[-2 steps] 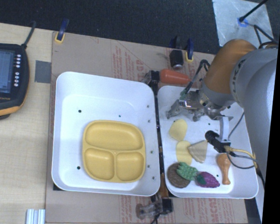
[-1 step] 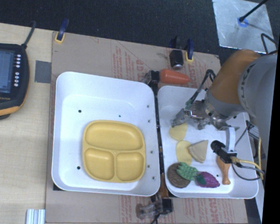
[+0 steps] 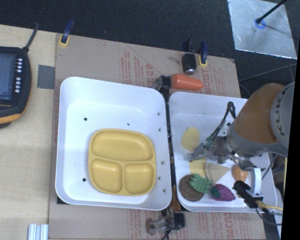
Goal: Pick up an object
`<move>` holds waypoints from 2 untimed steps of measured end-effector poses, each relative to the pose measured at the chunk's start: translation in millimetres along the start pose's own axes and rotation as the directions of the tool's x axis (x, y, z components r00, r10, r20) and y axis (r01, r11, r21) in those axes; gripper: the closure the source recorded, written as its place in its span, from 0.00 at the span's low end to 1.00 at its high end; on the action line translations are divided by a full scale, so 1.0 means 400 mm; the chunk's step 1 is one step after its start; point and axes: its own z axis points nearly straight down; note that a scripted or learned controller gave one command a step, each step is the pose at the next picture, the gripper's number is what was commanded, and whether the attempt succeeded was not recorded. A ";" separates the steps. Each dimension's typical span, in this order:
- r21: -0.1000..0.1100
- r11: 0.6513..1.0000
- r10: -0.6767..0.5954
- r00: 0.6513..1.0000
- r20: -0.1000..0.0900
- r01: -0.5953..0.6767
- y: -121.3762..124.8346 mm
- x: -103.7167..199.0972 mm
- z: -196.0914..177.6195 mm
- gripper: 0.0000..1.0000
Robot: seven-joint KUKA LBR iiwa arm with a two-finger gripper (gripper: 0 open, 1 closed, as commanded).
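My gripper [image 3: 202, 150] hangs low in the right bin [image 3: 193, 108]; I cannot tell how it is set. At its ten o'clock, just beside it, lies a small, pale yellow, egg-shaped lump [image 3: 190, 137].

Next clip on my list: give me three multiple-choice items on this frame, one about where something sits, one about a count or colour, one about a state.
1. Where is the yellow divided tray?
A. left bin
B. right bin
C. on the cardboard outside the bins

2. How many compartments does that tray have?
A. two
B. three
C. five

3. How does the tray lie?
A. upside down
B. on its edge against the bin wall
C. flat, open side up

Answers:
1 A: it rests on the floor of the left bin.
2 B: one wide section above two smaller ones.
3 C: the hollows and dividing ridges face the camera.
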 end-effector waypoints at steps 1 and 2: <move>-0.002 1.000 0.001 1.000 -0.001 -0.001 0.171 0.018 -0.002 0.00; -0.003 1.000 0.001 1.000 -0.001 -0.001 0.303 0.015 -0.003 0.00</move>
